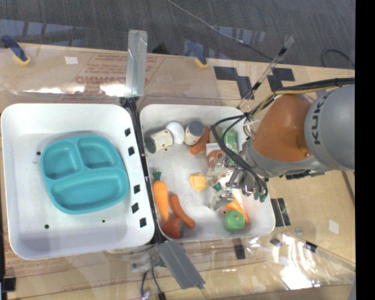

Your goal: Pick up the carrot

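Note:
The carrot (160, 199) is orange with a green stub at its top end. It lies lengthwise against the left wall of the right bin (175, 114), close to the front. My gripper (225, 190) is low over the right part of the same bin, about a hand's width to the right of the carrot and apart from it. The grey arm with its orange band (284, 133) covers the bin's right wall. Nothing of the carrot is under the gripper.
A reddish sausage (182, 214) and a red pepper (172, 229) lie against the carrot's lower end. A yellow wedge (199, 182) sits mid-bin. A green apple (235, 221) is just below the gripper. Small cans (163, 140) and another sausage (201, 143) are at the back. The left bin holds a teal divided plate (84, 172).

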`<state>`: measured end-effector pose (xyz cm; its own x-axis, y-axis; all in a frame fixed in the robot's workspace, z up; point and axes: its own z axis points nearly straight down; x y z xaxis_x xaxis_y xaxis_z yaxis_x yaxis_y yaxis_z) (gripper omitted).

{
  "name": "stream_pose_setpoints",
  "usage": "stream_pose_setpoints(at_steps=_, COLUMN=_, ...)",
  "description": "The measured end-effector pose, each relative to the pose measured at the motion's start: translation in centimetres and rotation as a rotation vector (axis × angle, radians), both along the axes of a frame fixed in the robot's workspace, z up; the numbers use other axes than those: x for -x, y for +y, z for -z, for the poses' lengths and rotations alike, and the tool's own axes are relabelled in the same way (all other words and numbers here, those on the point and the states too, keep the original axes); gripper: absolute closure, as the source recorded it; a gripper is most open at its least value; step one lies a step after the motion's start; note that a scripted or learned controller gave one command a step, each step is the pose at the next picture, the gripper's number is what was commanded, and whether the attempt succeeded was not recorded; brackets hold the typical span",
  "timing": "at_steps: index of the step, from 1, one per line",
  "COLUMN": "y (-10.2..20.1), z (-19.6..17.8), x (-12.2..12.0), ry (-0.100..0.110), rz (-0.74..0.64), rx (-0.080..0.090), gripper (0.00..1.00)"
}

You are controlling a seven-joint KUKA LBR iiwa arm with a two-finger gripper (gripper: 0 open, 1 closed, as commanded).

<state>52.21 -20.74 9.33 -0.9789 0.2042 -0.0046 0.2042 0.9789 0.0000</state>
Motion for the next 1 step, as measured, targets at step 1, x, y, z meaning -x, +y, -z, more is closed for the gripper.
stream_pose_setpoints(at_steps=1, y=1.41, z=0.1, x=4.38, ry=0.003, rz=0.039, rx=-0.001, gripper=0.0)
